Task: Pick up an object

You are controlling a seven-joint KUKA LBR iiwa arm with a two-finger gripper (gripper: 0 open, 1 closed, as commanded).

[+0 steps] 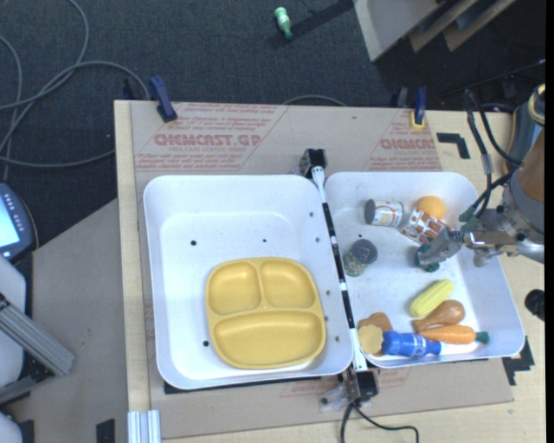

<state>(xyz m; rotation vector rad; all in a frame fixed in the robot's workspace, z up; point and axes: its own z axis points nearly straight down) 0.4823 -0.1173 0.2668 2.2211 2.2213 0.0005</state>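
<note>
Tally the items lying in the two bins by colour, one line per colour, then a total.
Yellow: 2, the divided tray and corn cob
Orange: 3, the round orange fruit, carrot and squash-shaped piece
Blue: 1, the bottle
Grey: 2, the small can and round tin
Tan: 1, the cookie-like piece
Total: 9

Saw a pale tabletop (260, 138) stamped with faded red lettering along its far side. Found two shallow white bins side by side on it, the left bin (173, 208) touching the right bin (381, 183) along one shared edge. Noted a black clip (313, 159) at the far end of that seam. Spotted a blue clamp (162, 98) on the far left corner and another blue clamp (419, 105) on the far right. Beyond, made out dark carpet (199, 43), loose grey cables (52, 78) and a small green object (282, 22).
</note>
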